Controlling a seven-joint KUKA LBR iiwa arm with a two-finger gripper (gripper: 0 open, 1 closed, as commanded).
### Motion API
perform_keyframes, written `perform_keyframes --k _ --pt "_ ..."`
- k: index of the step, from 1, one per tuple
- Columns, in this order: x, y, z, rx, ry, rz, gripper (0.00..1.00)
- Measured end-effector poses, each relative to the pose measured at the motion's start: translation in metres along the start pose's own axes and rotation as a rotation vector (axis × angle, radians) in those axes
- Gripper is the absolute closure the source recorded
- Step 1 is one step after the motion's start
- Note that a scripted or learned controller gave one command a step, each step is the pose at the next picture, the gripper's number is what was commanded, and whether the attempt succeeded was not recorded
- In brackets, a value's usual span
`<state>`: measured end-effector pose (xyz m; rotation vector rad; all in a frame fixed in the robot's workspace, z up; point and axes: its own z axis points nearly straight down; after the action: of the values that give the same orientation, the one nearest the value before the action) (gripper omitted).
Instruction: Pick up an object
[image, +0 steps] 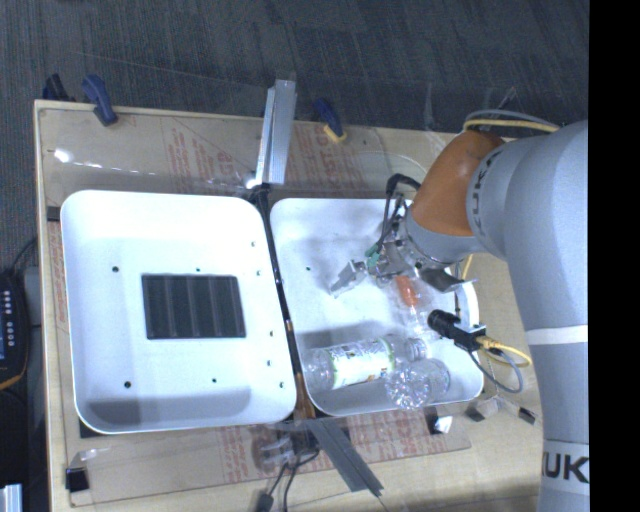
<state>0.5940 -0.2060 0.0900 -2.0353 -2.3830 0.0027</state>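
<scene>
left bin (100, 230) sitting beside right bin (300, 225) on the bench | clear bottle (355, 362) lying along the right bin's near edge | hand (385, 262) hanging above it (grip: cannot tell)

A clear plastic bottle (358, 362) with a pale label lay on its side near the right bin's (300, 300) front edge, a crumpled clear bottle (418, 382) just beside it.

Bottles (372, 364) crowd the right bin's (300, 250) near side; far-left corner open.
</scene>
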Motion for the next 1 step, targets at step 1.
perform_keyframes --k 1 --pt "0.0060 -0.0390 -0.1259 -0.007 -0.006 -0.072 0.00"
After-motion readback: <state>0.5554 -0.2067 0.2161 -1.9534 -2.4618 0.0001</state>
